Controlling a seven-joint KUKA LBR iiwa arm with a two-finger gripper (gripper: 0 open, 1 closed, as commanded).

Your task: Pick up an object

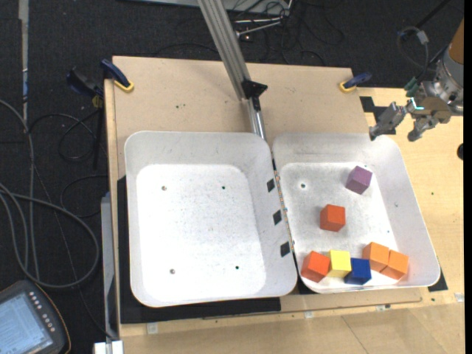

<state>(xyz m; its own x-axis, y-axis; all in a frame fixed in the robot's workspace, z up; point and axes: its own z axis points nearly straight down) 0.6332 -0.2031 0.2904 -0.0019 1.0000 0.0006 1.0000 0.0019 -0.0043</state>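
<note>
On the bench (192,94) we see two white bins; the right bin (413,220) holds a purple cube (359,178), a lone orange cube (332,217), and a near-rim cluster with a yellow cube (340,262). Above its far right corner, the gripper (402,122) hangs with jaws apart, gripping nothing.

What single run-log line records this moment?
phase: approach | gripper: open, holding nothing, above right bin's far corner | purple cube: nearest, untouched | left bin: untouched
</note>
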